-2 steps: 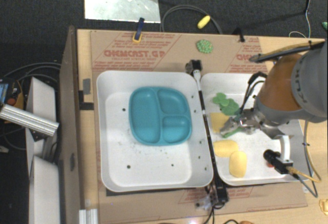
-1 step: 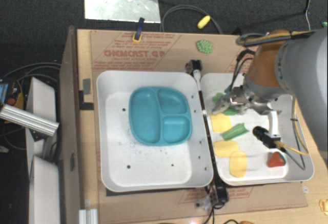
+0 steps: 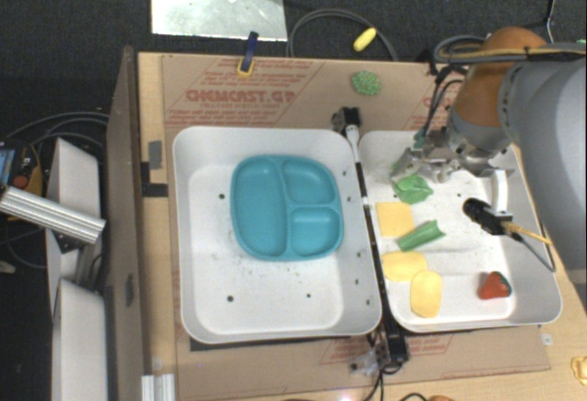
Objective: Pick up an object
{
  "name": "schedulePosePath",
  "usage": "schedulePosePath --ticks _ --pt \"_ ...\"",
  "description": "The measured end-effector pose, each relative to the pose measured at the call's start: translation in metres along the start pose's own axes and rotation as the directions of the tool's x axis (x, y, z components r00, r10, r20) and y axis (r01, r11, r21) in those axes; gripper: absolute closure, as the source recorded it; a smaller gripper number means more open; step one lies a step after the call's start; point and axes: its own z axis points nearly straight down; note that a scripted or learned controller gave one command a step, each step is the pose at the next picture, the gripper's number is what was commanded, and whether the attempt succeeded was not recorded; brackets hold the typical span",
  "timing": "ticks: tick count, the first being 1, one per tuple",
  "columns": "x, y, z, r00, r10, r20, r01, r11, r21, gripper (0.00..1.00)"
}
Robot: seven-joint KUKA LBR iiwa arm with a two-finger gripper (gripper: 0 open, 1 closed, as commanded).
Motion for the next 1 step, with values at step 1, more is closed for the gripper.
schedulePosePath --ticks 1 --pt "0.0308 -0.0159 0.0013 1.000 -0.001 -0.002 0.001 1.000 0.007 0.00"
